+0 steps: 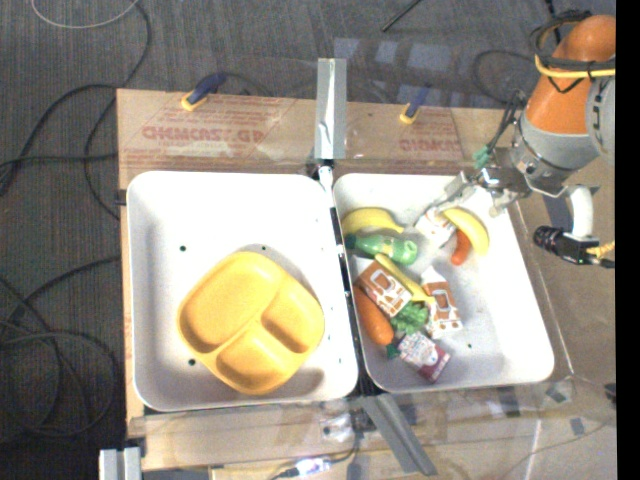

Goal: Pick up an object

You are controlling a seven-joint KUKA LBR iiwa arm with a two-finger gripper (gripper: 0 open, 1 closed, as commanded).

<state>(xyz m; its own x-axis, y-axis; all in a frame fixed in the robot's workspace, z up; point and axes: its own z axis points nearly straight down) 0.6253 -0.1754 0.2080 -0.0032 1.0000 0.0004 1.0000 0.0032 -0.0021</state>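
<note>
Dark grey carpet point(200, 28) was laid all around, with black cables point(60, 118) looped across it. A cardboard sheet point(220, 133) with red print was spread under the bench, held by clamps point(200, 90). Lighting looked pretty even.

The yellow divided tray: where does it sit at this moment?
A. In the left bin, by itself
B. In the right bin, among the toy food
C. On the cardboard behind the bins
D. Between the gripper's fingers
A: the yellow divided tray lies flat on the floor of the left bin, while the toy food is piled in the right bin, across the divider from it.
</note>
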